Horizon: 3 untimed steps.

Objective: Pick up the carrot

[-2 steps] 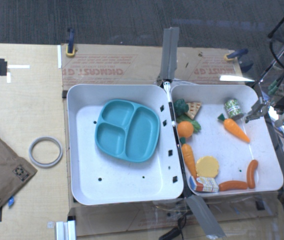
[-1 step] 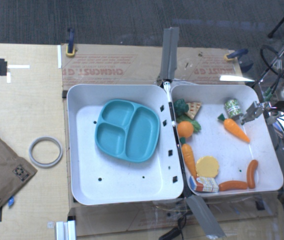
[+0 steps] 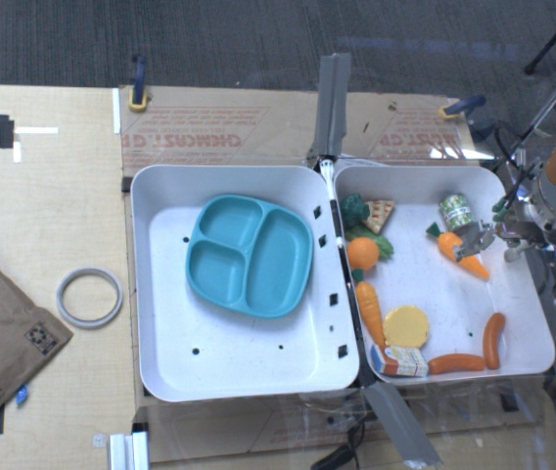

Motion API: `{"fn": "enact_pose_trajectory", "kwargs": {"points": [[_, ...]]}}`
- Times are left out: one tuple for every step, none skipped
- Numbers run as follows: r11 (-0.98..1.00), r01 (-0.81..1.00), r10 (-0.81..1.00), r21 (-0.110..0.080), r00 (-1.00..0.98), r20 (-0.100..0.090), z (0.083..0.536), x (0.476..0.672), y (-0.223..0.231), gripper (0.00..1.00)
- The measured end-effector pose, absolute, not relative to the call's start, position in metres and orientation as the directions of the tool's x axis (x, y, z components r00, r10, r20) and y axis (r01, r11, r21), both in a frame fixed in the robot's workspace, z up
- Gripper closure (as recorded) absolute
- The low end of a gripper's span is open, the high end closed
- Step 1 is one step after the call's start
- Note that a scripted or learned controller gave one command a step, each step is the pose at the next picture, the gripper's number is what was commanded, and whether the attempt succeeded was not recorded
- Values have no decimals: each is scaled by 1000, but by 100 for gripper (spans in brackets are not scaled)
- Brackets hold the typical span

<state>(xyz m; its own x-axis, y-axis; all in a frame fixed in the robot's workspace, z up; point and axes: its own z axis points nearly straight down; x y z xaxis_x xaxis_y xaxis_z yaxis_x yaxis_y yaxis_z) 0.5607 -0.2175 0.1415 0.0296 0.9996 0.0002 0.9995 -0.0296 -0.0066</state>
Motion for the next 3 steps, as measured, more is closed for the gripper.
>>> {"fn": "enact_pose_trajectory", "kwargs": {"points": [[27,1000,1000,-1,-27,9,90,575,-213,0],[179,984,984,-2,-179,-1,139,601,-218,0],[262,965,965,-1,-262,6,90,577,-217,0]]}}
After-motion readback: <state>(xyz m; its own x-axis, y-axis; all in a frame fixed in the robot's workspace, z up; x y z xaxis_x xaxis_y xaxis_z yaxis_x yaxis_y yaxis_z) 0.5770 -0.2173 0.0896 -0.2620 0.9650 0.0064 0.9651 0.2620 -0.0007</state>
